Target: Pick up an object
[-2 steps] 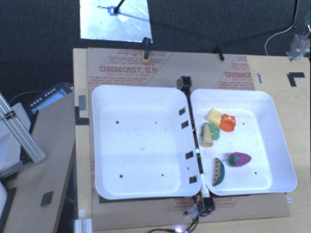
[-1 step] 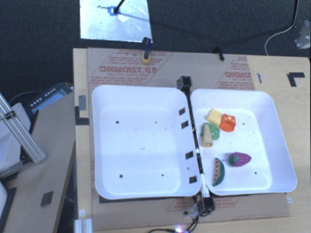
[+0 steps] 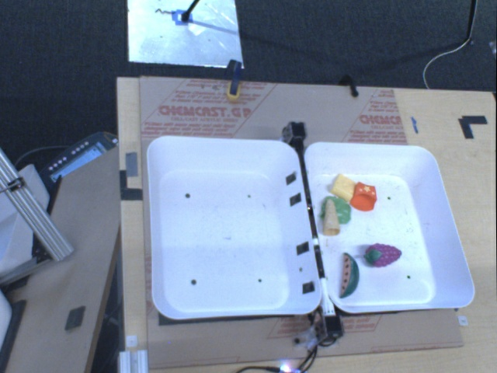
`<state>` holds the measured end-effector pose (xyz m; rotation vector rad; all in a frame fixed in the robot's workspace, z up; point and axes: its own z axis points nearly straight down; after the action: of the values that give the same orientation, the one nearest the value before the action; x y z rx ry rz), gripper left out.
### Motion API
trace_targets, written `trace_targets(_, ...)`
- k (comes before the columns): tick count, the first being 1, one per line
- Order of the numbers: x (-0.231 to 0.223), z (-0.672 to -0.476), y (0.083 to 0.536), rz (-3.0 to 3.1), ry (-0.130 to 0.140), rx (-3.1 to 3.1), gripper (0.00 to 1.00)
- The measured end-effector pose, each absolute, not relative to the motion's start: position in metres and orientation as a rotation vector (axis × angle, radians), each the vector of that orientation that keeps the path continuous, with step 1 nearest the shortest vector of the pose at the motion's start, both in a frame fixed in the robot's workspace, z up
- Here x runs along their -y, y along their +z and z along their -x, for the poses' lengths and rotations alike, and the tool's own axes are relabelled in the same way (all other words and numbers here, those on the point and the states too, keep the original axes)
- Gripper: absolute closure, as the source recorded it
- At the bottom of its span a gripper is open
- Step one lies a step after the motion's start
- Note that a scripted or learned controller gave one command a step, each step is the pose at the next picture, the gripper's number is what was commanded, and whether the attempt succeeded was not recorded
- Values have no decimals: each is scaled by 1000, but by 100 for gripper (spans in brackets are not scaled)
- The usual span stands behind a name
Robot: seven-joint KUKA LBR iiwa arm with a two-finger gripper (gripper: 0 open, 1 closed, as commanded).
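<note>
End effector state: cannot be told.

The task's things lie in the right bin (image 3: 449, 208), all in its left half:
- a yellow piece (image 3: 342, 186) touching an orange-red piece (image 3: 363, 196); the kind of each is hard to make out;
- a green-and-tan piece (image 3: 335, 214) just below them;
- a purple grape bunch (image 3: 382, 254);
- a watermelon slice (image 3: 349, 275), near the front wall.

The left bin (image 3: 159, 208) adjoins it. Black clips (image 3: 296, 200) line the seam between the two. The counter (image 3: 194, 111) carries a brown sheet printed "CHEMCAST GP", with a yellow clamp (image 3: 233, 92) at its far edge. A reflective plate (image 3: 182, 29) lies on the dark floor (image 3: 62, 68) beyond. An aluminium rail (image 3: 31, 216) is cut off at the left.
</note>
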<state>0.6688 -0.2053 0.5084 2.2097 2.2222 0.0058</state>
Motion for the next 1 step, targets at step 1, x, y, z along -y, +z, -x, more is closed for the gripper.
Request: trace_targets(1, 206, -669, 537, -2212, 4, -2223, 100)
